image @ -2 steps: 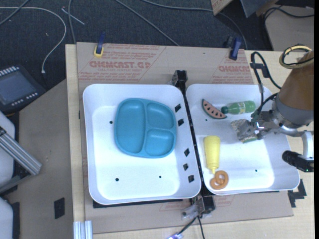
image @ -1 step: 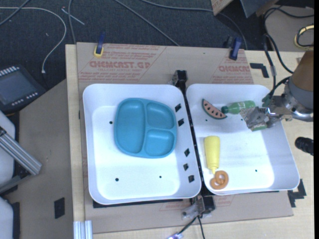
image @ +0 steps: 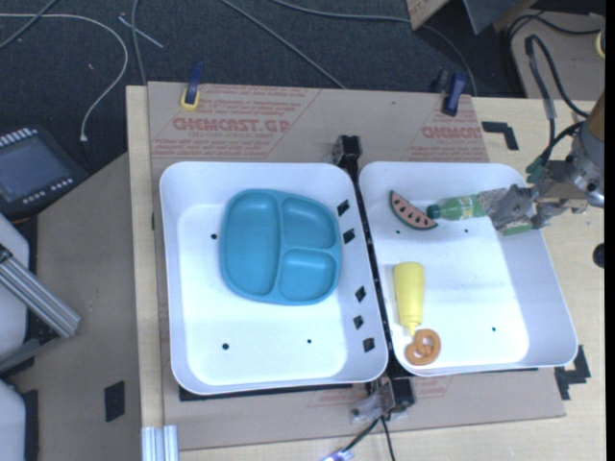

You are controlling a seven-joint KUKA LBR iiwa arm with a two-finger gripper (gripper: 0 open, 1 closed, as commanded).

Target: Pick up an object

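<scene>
Reaching into the right bin (image: 553, 286), the gripper (image: 512, 211) seemingly clamps the green bottle (image: 461, 207).

Grey metal claw (image: 516, 211); green-tipped fingers; silvery wrist.

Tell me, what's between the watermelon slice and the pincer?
In the camera view, a green bottle lies between the watermelon slice and the pincer, in the right bin.

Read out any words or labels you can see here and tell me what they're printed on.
"CHEMCAST GP", red print on the brown protective sheet behind the left bin.
The same red print repeats behind the right bin, partly cut off.
Smaller red lines under it: too blurred to read.
Green bottle: label unreadable.
</scene>
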